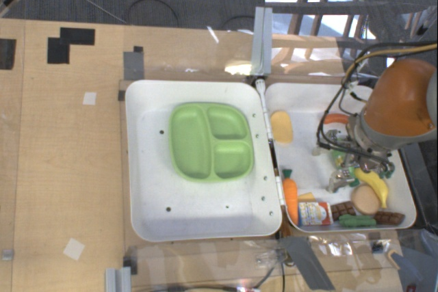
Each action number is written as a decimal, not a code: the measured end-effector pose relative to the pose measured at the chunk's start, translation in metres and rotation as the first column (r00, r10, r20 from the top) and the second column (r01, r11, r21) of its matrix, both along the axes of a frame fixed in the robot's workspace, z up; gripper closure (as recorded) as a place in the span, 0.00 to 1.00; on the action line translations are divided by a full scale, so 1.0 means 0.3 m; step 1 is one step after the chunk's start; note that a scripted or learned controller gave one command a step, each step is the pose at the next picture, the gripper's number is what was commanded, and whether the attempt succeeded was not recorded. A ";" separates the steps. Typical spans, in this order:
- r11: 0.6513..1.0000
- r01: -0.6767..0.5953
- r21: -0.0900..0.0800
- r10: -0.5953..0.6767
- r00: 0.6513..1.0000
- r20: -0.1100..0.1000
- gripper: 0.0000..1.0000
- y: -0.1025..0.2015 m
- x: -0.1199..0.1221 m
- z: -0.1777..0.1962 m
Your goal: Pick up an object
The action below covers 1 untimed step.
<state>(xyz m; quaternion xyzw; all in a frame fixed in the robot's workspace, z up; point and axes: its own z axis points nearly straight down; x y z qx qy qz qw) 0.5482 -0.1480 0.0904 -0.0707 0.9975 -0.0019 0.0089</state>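
My gripper (340, 178) hangs low inside the right bin (301, 102), under the arm's orange band (404, 102). It sits just left of a yellow banana (374, 185) and above a tan round piece (365, 200). A small green piece (339, 159) lies right beside the wrist. A red-orange piece (335, 120) peeks out from behind the cables. A carrot (290, 195) lies along the bin's left wall, and a pale yellow piece (281, 126) lies further back. I see nothing clearly held.
The left bin (147, 215) holds a green divided plate (209, 141). Along the right bin's front edge lie a printed packet (313, 213), a brown block (340, 207), a green pod (356, 221) and a dark brown bar (389, 218). Cables loop around the wrist.
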 end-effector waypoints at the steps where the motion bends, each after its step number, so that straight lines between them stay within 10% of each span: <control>1: 0.997 0.071 0.003 -0.071 0.997 -0.003 0.00 0.031 0.232 -0.006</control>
